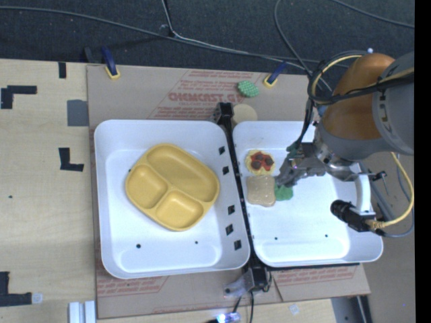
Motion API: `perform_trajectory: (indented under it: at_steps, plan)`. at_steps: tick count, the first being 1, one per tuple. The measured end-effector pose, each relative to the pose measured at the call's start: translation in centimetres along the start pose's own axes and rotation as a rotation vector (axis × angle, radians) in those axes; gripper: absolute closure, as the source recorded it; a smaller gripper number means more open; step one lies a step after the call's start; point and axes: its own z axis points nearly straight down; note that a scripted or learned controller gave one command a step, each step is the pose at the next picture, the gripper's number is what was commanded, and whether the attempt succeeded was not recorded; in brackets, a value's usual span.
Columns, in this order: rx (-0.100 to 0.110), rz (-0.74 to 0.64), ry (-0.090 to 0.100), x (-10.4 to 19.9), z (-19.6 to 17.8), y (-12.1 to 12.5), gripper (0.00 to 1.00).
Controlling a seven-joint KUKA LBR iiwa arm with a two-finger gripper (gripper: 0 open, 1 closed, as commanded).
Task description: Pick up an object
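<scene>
In the right bin lie three small items near its left wall: a round pizza-like piece with red topping, a beige bread-like slab, and a small green piece. My gripper reaches down from the right, its tip just above the green piece and beside the beige slab. The arm's grey body and orange band hang over the bin's upper right part.
The left bin holds a yellow compartment tray, tilted diagonally. A green dotted object lies on the cardboard behind the bins. A black divider runs between the bins. Cables loop over the arm and bench.
</scene>
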Motion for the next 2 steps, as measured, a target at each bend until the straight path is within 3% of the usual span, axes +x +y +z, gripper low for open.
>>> perform_trajectory:
  at_steps: [2]
  plan:
    - [0.0,-0.001,0.0,10.4,0.7,2.0,1.0]
